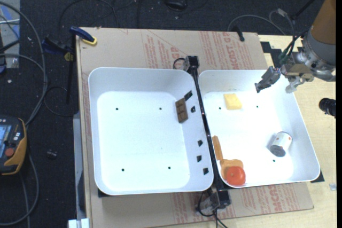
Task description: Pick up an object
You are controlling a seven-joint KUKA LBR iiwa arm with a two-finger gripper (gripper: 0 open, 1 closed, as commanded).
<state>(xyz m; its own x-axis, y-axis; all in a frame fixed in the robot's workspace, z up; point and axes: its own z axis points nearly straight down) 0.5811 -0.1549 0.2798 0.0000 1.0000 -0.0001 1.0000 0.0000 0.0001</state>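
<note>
The right bin (299, 131) holds a yellow block (232, 101), a white cylinder (279, 143) and an orange-red toy (231, 168); the left bin (107, 115) holds a brown piece (182, 111). At upper right the gripper (278, 81) hangs spread, grasping nothing.

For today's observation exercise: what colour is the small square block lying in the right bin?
Pale yellow; the square block shows best in the camera view, on the right bin's white floor.

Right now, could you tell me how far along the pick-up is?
Nothing looks picked yet. The gripper is open above the right bin's far corner, holding nothing. The yellow block, white cylinder and red-orange toy lie in that bin. Descent, grasp and lift remain.
</note>
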